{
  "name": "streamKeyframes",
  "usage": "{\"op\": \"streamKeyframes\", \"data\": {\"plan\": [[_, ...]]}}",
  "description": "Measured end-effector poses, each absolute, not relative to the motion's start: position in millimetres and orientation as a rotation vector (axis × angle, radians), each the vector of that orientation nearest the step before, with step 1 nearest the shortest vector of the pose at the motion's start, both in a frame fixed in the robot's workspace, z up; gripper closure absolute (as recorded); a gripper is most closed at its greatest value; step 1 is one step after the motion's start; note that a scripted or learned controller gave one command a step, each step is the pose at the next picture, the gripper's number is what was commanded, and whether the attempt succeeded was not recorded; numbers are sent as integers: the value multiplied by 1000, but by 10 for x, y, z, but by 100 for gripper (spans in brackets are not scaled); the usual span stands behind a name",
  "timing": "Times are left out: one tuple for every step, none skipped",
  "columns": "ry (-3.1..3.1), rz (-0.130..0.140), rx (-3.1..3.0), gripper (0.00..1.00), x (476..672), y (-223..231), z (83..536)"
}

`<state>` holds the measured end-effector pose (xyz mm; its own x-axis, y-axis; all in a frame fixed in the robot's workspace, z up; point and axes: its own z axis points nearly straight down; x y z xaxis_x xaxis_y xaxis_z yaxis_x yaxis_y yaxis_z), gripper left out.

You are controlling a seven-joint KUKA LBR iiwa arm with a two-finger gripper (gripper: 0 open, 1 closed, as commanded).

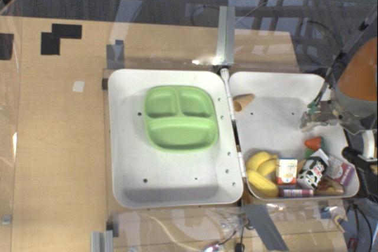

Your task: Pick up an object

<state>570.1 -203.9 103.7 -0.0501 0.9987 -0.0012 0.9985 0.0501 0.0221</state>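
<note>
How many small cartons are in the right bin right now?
2. An orange and white carton stands beside the bananas near the right bin's front edge; a black and white cow-print carton sits just right of it. Clutter there may hide more.

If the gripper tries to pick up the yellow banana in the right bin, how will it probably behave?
The banana looks curved and rounded, so it may rock or turn between the fingers. Its skin looks smooth, perhaps a little slippery. It lies in the right bin's near corner, against a small carton, so a push would likely wedge it rather than roll it.
</note>
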Motion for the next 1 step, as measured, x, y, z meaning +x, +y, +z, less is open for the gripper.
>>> {"op": "streamKeyframes", "data": {"plan": [[1842, 21, 2533, 100, 5710, -1172, 912]]}}
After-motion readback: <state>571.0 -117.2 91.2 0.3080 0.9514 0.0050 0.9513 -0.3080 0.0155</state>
